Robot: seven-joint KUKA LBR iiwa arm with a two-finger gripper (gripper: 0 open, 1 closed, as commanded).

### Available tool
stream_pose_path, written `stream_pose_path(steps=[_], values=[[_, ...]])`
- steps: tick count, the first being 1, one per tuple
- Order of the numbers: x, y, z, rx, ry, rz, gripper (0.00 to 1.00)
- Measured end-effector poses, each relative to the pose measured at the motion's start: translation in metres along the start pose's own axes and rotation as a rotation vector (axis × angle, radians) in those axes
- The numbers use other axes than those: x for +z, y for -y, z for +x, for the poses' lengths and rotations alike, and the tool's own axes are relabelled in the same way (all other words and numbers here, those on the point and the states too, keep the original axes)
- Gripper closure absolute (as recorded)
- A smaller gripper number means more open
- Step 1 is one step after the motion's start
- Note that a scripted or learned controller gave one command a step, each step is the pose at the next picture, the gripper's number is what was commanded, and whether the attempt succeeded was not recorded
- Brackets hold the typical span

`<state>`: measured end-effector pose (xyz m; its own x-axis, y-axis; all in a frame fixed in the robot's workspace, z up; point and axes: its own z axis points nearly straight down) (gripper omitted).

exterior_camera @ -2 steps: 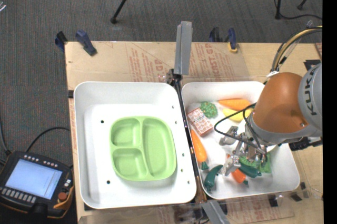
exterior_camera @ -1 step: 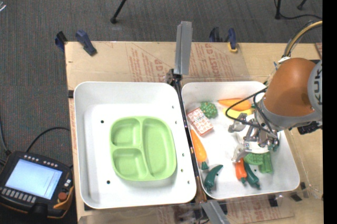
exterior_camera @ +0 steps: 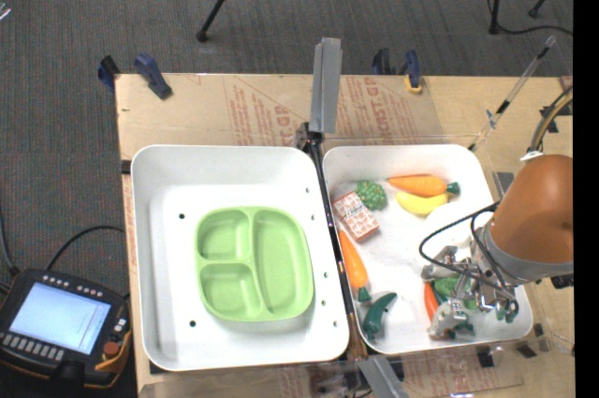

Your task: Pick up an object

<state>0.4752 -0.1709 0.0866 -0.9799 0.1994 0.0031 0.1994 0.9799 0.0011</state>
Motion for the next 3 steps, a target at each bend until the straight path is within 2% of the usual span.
stream_pose_path(steps=[1,2,3], values=[[-0.01,-0.002,-0.001,-0.005,0.002,-0.002,1.0],[-0.009,-0.002,-0.001,-0.006,0.001,-0.002,0.0],[0.0,0.039,-0.011,-0.188,0.002,-0.001,0.0]])
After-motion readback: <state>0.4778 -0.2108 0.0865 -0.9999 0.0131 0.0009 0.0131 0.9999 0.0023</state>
